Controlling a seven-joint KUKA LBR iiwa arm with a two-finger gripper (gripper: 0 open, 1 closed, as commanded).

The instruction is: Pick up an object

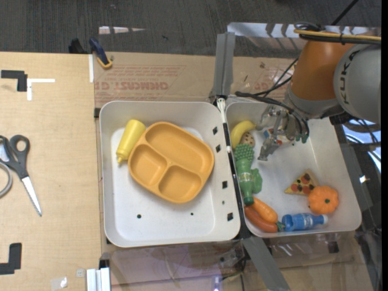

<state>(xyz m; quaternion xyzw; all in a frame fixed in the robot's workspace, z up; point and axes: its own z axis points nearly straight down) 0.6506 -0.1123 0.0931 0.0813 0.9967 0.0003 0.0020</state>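
My gripper (274,144) hangs over the back of the right bin (339,162), its fingers apart with nothing between them. Just left of it lie a yellow banana (240,130) and a small brown round piece (247,139). Below those, a green toy vegetable (245,170) runs along the bin's left wall. A pizza slice (301,183) and an orange pumpkin (322,200) sit toward the front right. Along the front wall lie a carrot (264,209), a red sausage (259,222) and a blue bottle (303,221).
The left bin (121,223) holds an orange divided plate (170,160) and a yellow bottle (129,139). Scissors (21,168) lie on the wooden bench at far left. The arm's orange band (321,65) looms over the right bin's back edge, with cables around it.
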